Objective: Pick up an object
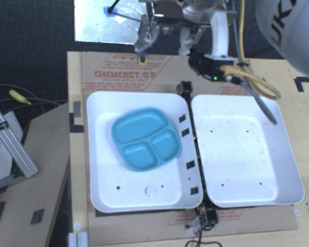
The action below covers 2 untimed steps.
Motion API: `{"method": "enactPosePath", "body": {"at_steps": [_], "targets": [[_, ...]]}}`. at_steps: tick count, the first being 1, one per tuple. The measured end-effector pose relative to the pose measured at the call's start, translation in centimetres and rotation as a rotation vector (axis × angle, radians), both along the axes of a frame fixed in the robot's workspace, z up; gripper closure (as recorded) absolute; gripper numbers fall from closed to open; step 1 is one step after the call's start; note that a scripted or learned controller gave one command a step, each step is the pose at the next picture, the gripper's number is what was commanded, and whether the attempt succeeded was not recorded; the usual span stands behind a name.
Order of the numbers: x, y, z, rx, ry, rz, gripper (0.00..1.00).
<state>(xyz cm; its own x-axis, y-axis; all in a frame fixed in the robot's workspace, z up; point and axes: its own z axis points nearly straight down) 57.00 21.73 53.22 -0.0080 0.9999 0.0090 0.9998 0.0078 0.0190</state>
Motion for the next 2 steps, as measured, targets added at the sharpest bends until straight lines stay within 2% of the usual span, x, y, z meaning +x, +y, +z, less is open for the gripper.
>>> {"method": "enactPosePath", "body": {"at_steps": [1, 2], "targets": [[0.08, -0.13, 0.13, -0.007, 0.014, 0.003, 1.00], [-0.27, -0.38, 0.27, -0.008, 0.017, -0.002, 1.00]]}}
